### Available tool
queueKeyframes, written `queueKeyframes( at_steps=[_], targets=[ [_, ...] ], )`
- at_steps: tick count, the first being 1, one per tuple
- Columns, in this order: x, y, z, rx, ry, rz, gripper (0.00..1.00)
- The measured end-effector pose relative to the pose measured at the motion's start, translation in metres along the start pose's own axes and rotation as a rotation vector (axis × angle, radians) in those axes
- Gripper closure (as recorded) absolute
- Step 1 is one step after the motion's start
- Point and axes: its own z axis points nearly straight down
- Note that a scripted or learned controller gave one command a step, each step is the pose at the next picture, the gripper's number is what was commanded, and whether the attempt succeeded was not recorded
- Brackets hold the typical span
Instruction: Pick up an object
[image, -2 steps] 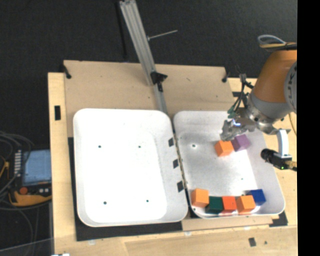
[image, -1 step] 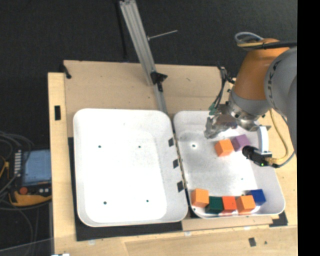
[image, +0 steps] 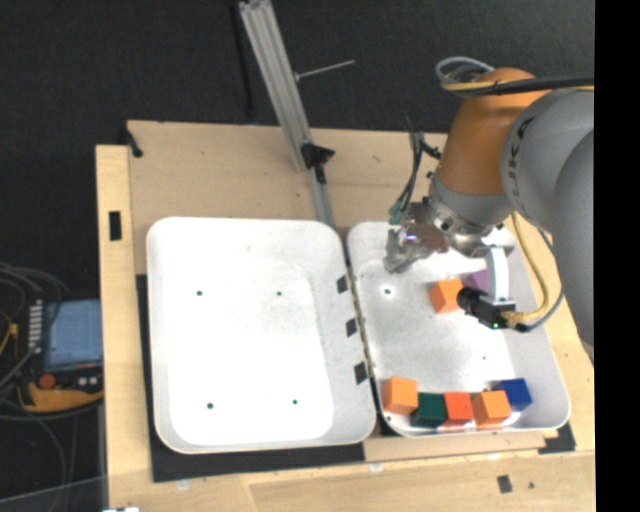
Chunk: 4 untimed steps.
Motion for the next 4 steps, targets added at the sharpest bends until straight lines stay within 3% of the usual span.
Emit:
queueKeyframes(
  at_steps=[2, 3, 4],
  targets=[
    [0.091, 0.013, -0.027, 0.001, 0.000, 0.000, 1.00],
    [0.152, 0.022, -0.034, 0.001, 0.001, -0.002, 1.00],
    [0.146, 0.022, -0.034, 0.003, -0.004, 0.003, 0.00]
  ],
)
